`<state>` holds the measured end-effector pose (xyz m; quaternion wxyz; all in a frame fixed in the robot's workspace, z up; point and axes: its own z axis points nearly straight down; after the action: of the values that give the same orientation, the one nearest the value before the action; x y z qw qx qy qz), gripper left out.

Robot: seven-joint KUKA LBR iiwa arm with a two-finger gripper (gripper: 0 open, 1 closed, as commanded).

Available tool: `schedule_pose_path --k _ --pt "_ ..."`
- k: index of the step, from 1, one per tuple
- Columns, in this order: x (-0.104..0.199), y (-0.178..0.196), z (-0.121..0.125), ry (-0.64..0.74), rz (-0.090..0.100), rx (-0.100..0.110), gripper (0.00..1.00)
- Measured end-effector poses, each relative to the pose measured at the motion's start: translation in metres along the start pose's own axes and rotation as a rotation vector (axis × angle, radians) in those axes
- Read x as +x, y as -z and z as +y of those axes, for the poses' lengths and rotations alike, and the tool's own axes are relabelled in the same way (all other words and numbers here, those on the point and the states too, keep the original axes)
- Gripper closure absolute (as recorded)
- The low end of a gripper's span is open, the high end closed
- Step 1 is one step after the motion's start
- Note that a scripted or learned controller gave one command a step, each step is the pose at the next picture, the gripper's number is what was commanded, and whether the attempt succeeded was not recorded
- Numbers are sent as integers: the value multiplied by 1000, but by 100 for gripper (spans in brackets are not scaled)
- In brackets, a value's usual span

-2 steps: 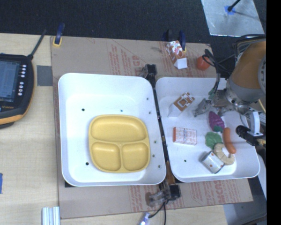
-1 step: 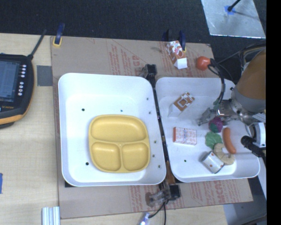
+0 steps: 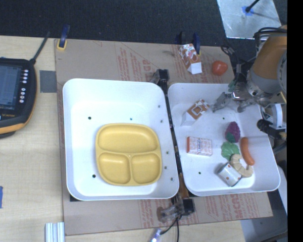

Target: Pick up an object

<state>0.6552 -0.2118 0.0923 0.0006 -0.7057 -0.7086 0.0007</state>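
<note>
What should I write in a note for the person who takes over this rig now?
Gripper: open, holding nothing, low over the far part of the right bin.
In the right bin: two small cartons, purple grapes, green vegetable, sausage, metal can.
Left bin: yellow divided plate.
On the bench beyond the bins: another carton, tomato.
Done: nothing picked. Left: grasp and lift one object.

We note two shallow white plastic bins, the left (image 3: 76, 135) and the right (image 3: 262, 183), both smooth and slightly glossy. The yellow three-compartment plastic tray (image 3: 128, 153) at centre left looks smooth with a soft sheen. The brown cardboard sheet (image 3: 116, 59) beneath is matt. The pale wood-grain bench top (image 3: 25, 185) at lower left appears smooth.
</note>
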Motion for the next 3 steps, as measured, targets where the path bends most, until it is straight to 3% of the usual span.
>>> schedule_pose_path --k 1,2,3 --pt "10 -1 -57 1 -1 3 0" --pt "7 -1 -90 1 -1 3 0" --pt "0 -1 -142 1 0 2 0"
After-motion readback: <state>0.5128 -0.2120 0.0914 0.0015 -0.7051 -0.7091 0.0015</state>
